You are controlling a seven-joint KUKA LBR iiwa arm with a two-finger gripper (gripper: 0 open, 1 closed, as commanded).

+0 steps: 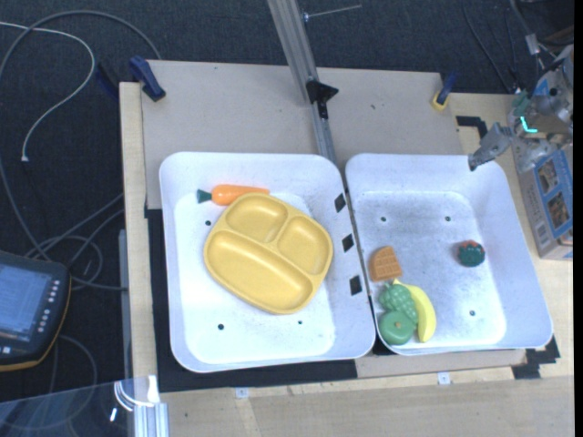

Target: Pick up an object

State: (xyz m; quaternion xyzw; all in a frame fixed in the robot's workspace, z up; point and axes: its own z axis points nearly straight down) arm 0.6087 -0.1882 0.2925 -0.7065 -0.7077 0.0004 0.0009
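Note:
My gripper hangs over the far right rim of the right bin, well above the toys and apart from all of them. In that bin lie a small green and red toy fruit, an orange waffle piece, a bunch of green grapes, a yellow banana and a green apple; the last three are packed together at the near left corner. The left bin holds a yellow divided plate and an orange carrot just behind it.
A slanted metal pole runs down to the gap between the bins. Blue clamps grip the board's far corners. A pendant screen and cables lie to the left of the bench.

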